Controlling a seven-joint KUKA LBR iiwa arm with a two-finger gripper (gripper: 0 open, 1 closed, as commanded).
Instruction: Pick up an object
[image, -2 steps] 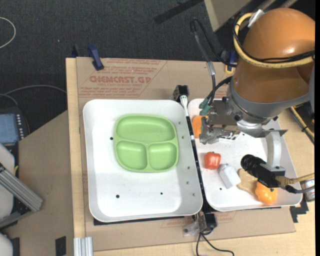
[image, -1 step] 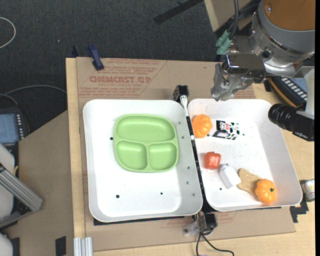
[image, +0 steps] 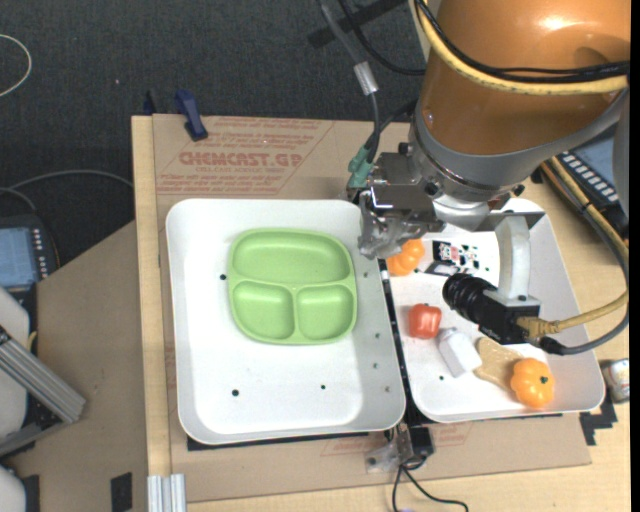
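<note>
My gripper (image: 378, 238) reaches down at the far left corner of the right bin (image: 570, 300), by the wall between the two bins. A small orange object (image: 406, 259) lies right beside it, touching or nearly touching its tip. Nearer the front lie a red pepper-like object (image: 425, 320), a white block (image: 458, 353), a tan flat piece (image: 492, 364) and an orange pumpkin-like object (image: 531, 382). A black and white card (image: 462, 255) lies toward the back of that bin, partly under the arm.
The left bin (image: 200, 380) holds a green divided plate (image: 293, 285) in its far half. The large orange and grey arm body covers the back of the right bin. Brown cardboard surrounds both bins.
</note>
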